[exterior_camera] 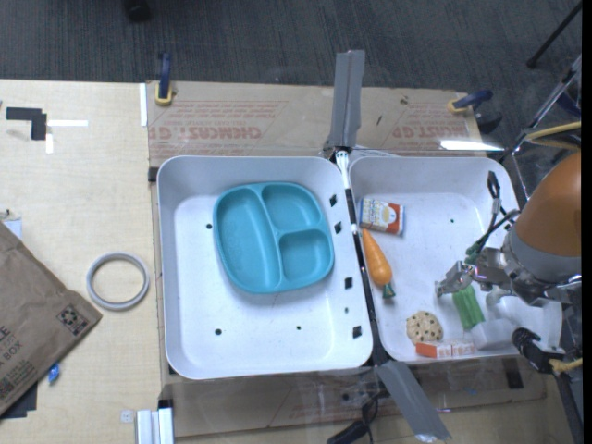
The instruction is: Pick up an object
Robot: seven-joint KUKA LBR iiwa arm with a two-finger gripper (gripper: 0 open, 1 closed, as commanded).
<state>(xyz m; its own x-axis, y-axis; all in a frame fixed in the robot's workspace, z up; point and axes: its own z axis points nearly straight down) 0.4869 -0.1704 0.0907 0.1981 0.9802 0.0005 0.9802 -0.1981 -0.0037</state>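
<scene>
The right bin (435, 185) holds several small items. A white, orange and green carton (381, 215) lies near its back left, with an orange carrot (376, 259) just in front of it along the left wall. At the front are a round cookie (424, 326) and a small red and white pack (446, 349). A green stick-shaped object (469, 309) lies at the front right. My gripper (470, 285) hangs over the back end of this green object, reaching in from the right under the orange wrist band (558, 213). Whether it touches the green object is unclear.
The left bin (185, 276) holds a teal divided plate (274, 236). A tape ring (117, 278) and a brown cardboard box (32, 322) lie on the bench at the left. A dark divider rail (352, 248) separates the two bins.
</scene>
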